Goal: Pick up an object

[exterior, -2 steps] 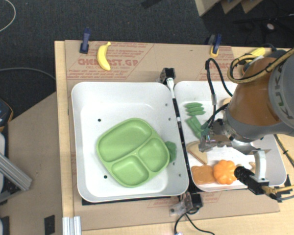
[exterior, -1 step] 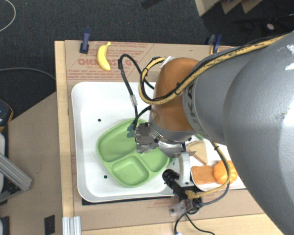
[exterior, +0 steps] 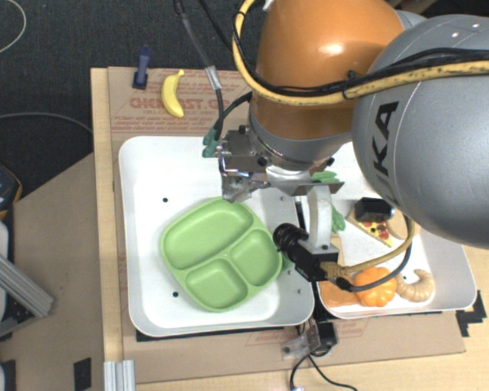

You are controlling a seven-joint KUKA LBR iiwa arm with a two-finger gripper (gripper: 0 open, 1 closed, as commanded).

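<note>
The grey arm [exterior: 424, 137] looms over the left bin [exterior: 143, 218], where a smooth green three-compartment plate [exterior: 220, 255] lies. The gripper [exterior: 238, 187] hangs at its far rim, grip unreadable. A curved yellow banana [exterior: 174, 94] lies on cardboard [exterior: 104, 177].

- The green tray [exterior: 220, 255] is looking like smooth moulded plastic, softly satin.
- The left white bin [exterior: 138, 218] is showing smooth, faintly glossy plastic.
- The arm's orange band [exterior: 326, 31] is gleaming glossy; its grey shell [exterior: 448, 145] is looking smooth and satin.
- The desk [exterior: 114, 137] is showing a matt brown cardboard top.
</note>
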